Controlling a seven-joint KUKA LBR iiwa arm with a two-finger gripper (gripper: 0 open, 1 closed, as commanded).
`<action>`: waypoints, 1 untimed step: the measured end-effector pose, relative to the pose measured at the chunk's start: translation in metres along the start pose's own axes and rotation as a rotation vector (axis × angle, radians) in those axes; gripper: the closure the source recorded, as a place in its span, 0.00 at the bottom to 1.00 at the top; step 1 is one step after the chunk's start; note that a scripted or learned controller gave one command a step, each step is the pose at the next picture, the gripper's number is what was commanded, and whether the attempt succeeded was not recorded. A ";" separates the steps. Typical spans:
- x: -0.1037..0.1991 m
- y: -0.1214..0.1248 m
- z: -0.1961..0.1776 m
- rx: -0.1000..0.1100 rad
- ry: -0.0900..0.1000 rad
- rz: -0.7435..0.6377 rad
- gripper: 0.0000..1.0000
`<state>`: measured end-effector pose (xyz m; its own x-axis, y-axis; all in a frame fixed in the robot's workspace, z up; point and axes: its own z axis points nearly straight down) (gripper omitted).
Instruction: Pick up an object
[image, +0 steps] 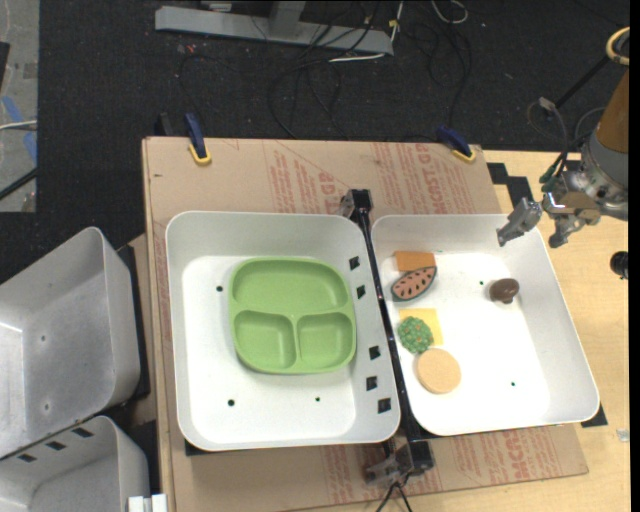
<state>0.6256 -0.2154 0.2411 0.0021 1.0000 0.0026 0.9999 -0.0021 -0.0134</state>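
Looking down at a slant, we see two shallow white bins side by side on a brown board. Nearest us in the right bin (560, 395) lies a round tan cookie-like disc (438, 371). Just behind it, touching or almost touching, sits a green broccoli-like piece (413, 334), resting partly on a flat yellow square (425, 322). Farther back is a dark oval slice with a pink face (412, 285), tilted, and right behind that an orange block (414, 262). These five items cluster along the bin's left side. Off alone, toward the right wall, we see a small dark brown lump (503, 290), well apart from the rest.

The left bin (195, 300) holds a light green divided plate (294, 315) with three compartments, lying flat near its middle.

Farther away, at the right bin's back right corner, the gripper (540, 222) hangs above the rim. We see its two grey fingers (519, 220) spread apart with nothing between them. It is near the brown lump but clear of it. The grey arm (606, 165) enters from the right edge.
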 end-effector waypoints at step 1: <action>0.001 0.003 -0.009 -0.014 -0.003 -0.004 0.00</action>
<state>0.6283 -0.2143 0.2500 -0.0016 1.0000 -0.0006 1.0000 0.0016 0.0005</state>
